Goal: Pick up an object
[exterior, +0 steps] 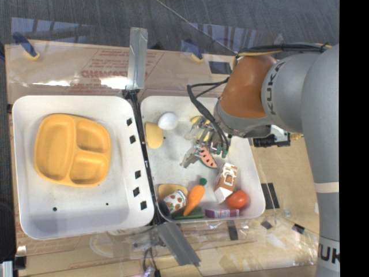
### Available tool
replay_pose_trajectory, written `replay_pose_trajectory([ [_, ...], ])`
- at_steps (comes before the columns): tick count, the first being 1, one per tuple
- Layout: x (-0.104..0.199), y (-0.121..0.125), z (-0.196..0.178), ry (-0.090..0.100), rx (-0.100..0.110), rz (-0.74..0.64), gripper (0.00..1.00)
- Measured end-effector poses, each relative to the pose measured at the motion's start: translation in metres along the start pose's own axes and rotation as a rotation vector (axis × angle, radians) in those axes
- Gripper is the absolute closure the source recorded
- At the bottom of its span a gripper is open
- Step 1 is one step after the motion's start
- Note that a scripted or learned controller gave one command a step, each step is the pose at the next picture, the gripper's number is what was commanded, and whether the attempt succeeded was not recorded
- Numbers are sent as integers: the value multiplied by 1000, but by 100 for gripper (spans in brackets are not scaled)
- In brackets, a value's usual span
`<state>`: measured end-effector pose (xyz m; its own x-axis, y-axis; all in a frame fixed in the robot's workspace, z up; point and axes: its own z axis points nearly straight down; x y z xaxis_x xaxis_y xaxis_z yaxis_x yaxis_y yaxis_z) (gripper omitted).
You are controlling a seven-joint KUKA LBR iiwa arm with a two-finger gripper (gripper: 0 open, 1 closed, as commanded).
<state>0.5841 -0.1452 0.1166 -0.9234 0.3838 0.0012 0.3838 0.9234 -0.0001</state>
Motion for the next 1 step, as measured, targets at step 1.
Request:
replay_pose_trajectory([
  [1, 39, -90, 20, -4, 1, -48, 0],
])
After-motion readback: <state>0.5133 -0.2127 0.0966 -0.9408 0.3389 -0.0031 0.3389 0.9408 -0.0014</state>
